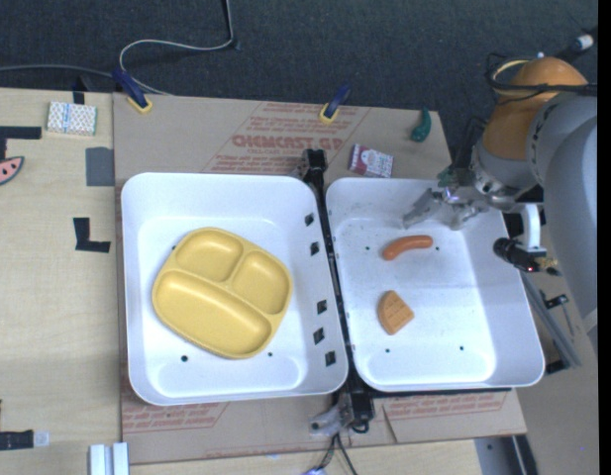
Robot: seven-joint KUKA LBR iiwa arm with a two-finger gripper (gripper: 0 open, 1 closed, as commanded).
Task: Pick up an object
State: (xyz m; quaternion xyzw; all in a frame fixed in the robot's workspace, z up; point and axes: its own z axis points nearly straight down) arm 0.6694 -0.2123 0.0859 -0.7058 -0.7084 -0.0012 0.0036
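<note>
Just below-left of tool [431, 206]: sausage [408, 247].

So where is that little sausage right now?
The sausage lies in the right bin, toward its far end, just below the end effector and above the bread piece.

Divided plate [222, 291] in left bin [147, 196]; sausage [408, 247] behind bread piece [394, 312] in right bin [503, 364].

Bright even light, soft shadows, perhaps slight blur.
</note>
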